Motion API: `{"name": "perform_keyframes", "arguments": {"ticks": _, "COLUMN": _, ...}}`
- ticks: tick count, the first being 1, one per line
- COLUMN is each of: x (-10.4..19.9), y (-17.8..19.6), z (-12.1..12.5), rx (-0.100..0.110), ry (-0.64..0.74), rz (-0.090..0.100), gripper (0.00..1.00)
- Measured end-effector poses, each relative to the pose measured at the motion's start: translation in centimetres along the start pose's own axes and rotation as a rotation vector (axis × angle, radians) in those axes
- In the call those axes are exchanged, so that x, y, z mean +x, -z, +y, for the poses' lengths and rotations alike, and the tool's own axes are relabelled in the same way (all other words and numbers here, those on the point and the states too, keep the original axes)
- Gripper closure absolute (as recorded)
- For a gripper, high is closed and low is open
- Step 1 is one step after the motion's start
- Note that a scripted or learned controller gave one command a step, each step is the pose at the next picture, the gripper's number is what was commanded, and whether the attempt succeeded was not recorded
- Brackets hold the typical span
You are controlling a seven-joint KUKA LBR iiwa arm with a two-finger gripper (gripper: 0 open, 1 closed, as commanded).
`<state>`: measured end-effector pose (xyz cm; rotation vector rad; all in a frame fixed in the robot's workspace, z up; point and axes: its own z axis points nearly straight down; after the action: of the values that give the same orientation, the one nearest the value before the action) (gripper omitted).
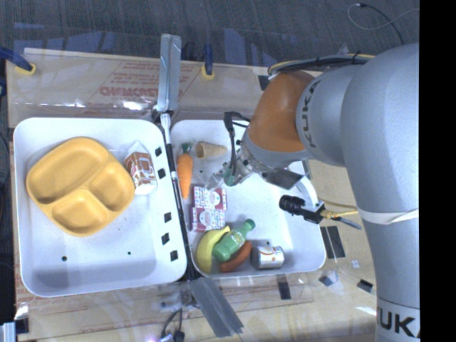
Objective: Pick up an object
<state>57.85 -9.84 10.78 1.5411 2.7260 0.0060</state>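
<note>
In the left white bin point(43, 262) a yellow three-compartment plastic tray point(78, 184) and a small brown-and-white carton point(141, 171) are seen. The right white bin point(303, 251) holds an orange carrot point(184, 174), a red-and-white snack packet point(208, 206), a yellow banana point(207, 246), a green bottle point(232, 241) and a silver can point(269, 256). The gripper point(234, 172) is lowered beside the packet; whether anything is pinched cannot be told. Nothing is judged lifted yet. Open room is left along the bin's right wall.
</note>
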Motion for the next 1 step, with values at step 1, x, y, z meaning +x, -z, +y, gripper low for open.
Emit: {"name": "perform_keyframes", "arguments": {"ticks": 1, "x": 4.76, "y": 8.47, "z": 8.83, "rx": 0.008, "ry": -0.060, "rz": 0.007, "gripper": 1.00}}
